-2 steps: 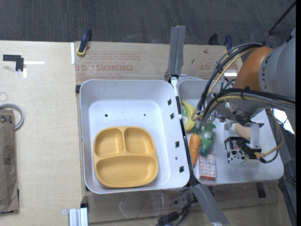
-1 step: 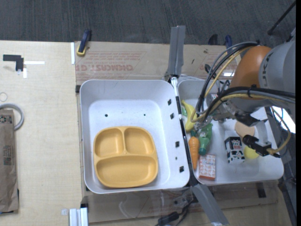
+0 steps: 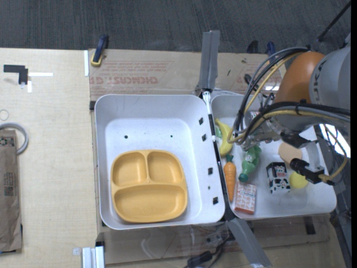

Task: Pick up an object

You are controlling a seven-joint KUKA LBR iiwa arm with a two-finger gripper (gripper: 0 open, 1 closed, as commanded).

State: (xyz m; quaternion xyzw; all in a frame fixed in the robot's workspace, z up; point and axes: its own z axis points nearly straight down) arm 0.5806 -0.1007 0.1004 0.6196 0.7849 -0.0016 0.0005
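I am hovering my gripper [image 3: 257,140] over the right bin [image 3: 321,205] — just above the green bottle [image 3: 249,162], beside the banana [image 3: 224,136] and carrot [image 3: 229,175]. How my hand is set I cannot tell. I should be descending straight onto the bottle — avoiding its neighbours.

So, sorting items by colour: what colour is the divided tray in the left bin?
Yellow-orange; the divided tray shows clearly in the camera view.

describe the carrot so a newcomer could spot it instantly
Look at the right-hand white bin, the one the arm reaches into. Along its left wall, just below the yellow banana, lies the carrot: a slim orange cone with a small green top, pointing toward the bin's near edge. Its neighbours are green, yellow or boxy.
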